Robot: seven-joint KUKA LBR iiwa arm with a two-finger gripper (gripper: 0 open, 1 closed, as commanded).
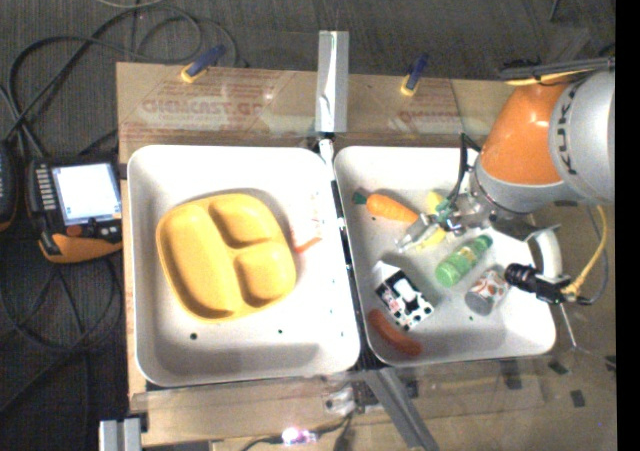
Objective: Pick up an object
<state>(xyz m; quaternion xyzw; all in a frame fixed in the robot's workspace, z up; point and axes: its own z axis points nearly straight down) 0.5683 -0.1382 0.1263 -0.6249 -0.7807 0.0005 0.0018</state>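
My gripper point(425, 230) reaches into the right bin point(540, 339) from the right, low over its middle. Its silvery tip lies between an orange carrot point(389, 207) to the upper left and a green bottle point(463, 259) to the lower right. A small yellow-green object point(436, 205) sits right against the gripper's upper side. Whether anything is held cannot be made out. Further toward the front lie a black-and-white box point(404, 300), a red sausage point(393, 331) and a small can point(487, 292).
The left bin point(160, 349) holds a yellow compartment tray point(230, 254) with a small orange piece point(308, 242) beside its right edge. A divider wall point(345, 249) separates the bins. The arm's orange band point(530, 139) hangs over the right bin's back right corner.
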